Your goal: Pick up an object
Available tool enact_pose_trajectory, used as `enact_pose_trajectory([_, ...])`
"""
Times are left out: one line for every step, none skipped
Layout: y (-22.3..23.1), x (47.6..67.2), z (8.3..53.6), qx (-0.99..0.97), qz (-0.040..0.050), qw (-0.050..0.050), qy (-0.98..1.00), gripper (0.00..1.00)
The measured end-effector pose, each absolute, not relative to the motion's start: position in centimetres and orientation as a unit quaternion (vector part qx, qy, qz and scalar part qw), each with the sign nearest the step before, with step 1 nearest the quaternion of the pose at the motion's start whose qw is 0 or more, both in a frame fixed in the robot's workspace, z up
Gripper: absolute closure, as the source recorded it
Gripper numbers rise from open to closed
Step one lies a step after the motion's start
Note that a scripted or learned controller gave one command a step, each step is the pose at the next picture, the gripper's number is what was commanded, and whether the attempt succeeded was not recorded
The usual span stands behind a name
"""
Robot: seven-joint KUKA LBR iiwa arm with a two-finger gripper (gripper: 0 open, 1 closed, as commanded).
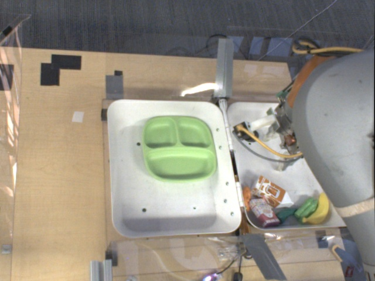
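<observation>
My gripper [285, 134] hangs low over the far part of the right bin [258, 164], partly hidden behind the big grey arm [340, 139]. A yellow cable [263, 146] and white fittings trail from it to the left. At the near end of that bin lie an orange-and-white packet [269, 191], a purple packet [263, 214], a green toy [304, 208] and a yellow banana-like piece [320, 211]. They lie well nearer the camera than the gripper, apart from it.
The left bin [123, 174] holds a green divided plate [179, 148]. A metal divider post [224, 69] stands between the bins at the back. Wooden bench [53, 174] spreads to the left, with black markers [58, 68] at the far left.
</observation>
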State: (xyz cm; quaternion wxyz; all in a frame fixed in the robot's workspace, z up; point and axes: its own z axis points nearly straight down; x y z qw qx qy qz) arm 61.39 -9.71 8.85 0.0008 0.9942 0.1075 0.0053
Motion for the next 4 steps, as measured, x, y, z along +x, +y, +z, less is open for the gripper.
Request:
enact_pose_trajectory([-8.5,66.1,13.9,0.995,0.0013,0.000,0.105,0.00])
enact_pose_trajectory([-10.4,60.4,9.5,0.995,-0.0004,-0.001,0.103,0.00])
enact_pose_trajectory([-5.7,65.8,18.5,0.995,0.0017,-0.001,0.104,0.00])
enact_pose_trajectory([-12.1,61.4,13.6,0.993,-0.0004,-0.001,0.121,0.00])
